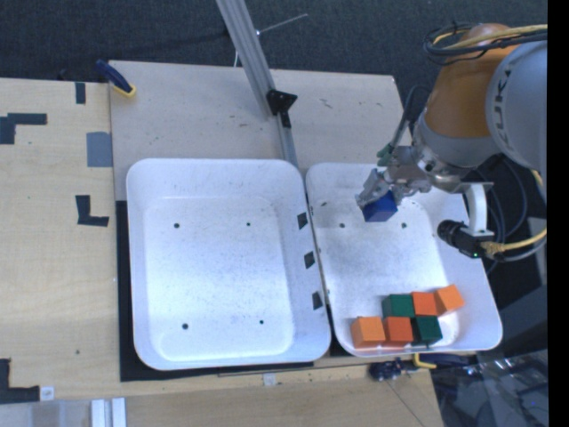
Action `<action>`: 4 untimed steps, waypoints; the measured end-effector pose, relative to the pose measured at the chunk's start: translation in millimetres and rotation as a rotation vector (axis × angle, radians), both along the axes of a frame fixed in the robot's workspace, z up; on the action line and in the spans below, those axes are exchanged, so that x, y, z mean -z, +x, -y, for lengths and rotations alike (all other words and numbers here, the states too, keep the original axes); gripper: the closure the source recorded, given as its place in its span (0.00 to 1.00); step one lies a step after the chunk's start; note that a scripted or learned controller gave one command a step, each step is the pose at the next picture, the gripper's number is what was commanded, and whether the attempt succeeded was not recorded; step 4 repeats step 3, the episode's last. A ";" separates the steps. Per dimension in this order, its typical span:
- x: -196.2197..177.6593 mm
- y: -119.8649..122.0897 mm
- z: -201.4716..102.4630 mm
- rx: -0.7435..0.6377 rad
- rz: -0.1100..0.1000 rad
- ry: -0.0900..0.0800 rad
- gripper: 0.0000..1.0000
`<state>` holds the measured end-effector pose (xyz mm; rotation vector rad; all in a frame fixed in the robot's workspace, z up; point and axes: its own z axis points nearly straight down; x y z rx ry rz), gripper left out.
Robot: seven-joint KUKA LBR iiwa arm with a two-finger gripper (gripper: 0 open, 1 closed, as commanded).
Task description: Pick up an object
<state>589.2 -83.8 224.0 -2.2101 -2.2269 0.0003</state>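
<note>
Gripper (pixel 384 194) closed on blue block (pixel 380 207) above right bin (pixel 342 238); "KUKA" partly legible on arm (pixel 498 114)

We see a bare white left bin (pixel 218 256) beside the right bin (pixel 391 247), a slanted metal pole (pixel 249 43) above them, and a blue-and-yellow clamp (pixel 116 76) at the bench's (pixel 53 265) far edge.

Both bins, the left one (pixel 218 261) and the right one (pixel 391 256), are white with fine dark speckling. A blue block (pixel 380 206) sits between the fingers of the grey metal pincer (pixel 384 194). Along the right bin's near edge lie orange blocks (pixel 368 330) and dark green blocks (pixel 399 306). The arm (pixel 484 87) is grey with an orange band. The worktop (pixel 53 265) is pale wood with grey tape marks.
</note>
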 end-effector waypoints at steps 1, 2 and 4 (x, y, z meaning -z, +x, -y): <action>7.1 -6.1 -59.2 0.000 -0.001 -0.001 1.00; -4.3 -16.1 -107.9 0.000 0.001 0.000 1.00; -2.5 -19.9 -156.0 0.000 0.000 -0.001 1.00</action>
